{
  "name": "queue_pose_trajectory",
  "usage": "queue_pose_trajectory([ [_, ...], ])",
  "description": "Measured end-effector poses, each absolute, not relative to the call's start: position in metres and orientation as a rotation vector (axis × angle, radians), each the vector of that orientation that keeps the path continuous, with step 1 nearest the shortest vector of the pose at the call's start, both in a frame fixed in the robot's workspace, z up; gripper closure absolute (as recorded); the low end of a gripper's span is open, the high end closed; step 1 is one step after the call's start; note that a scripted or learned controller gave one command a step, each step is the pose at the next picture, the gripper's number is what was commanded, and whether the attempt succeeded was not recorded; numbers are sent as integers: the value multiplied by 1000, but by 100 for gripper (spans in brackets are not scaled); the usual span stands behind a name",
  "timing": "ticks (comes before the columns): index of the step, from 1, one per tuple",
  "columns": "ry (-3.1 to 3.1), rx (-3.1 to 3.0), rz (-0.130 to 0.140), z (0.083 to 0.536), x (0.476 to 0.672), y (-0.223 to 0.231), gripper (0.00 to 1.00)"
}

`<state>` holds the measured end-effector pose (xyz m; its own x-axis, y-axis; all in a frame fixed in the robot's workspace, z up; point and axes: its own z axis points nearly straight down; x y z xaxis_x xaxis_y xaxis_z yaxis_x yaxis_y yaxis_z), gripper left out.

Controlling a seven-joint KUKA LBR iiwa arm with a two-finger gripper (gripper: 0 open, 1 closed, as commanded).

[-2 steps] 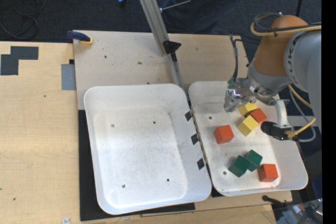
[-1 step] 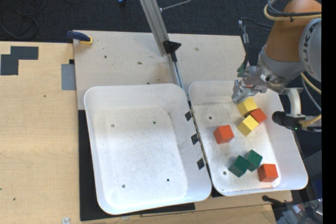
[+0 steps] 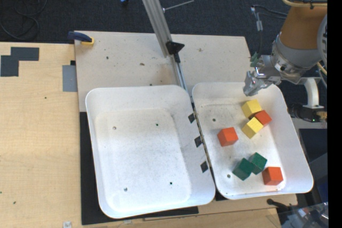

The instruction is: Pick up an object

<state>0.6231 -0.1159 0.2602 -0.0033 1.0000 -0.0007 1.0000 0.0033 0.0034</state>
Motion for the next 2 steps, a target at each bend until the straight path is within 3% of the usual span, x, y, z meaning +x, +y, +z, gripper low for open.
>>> queue_pose_trajectory([
  [2,2231,2220,-3,231,635,-4,100],
])
